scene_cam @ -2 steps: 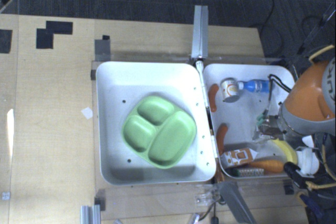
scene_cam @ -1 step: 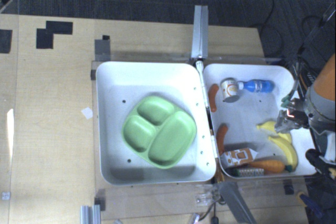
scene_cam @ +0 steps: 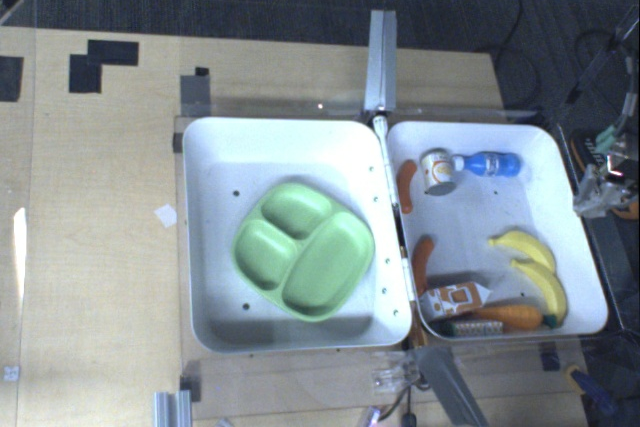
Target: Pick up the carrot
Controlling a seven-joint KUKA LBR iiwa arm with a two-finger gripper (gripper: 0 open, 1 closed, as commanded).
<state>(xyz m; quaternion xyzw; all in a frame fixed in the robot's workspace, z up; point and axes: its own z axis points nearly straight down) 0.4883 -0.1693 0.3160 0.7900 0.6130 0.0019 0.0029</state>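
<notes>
Lying well below tool (scene_cam: 598,198), carrot (scene_cam: 508,317) (near edge)

Two shallow white plastic bins (scene_cam: 200,215) (scene_cam: 565,215) sit side by side. One green divided plate (scene_cam: 304,249), two yellow bananas (scene_cam: 523,246) (scene_cam: 543,287), two reddish-brown sausages (scene_cam: 406,187) (scene_cam: 422,260), one orange carrot (scene_cam: 510,316), one metal can (scene_cam: 437,171), one blue bottle (scene_cam: 492,164), one small carton (scene_cam: 455,297).

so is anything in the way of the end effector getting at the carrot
Partly. The carrot lies against the right bin's near wall, with a small carton touching its left end and a banana crowding its right end. Nothing lies on top.
</notes>
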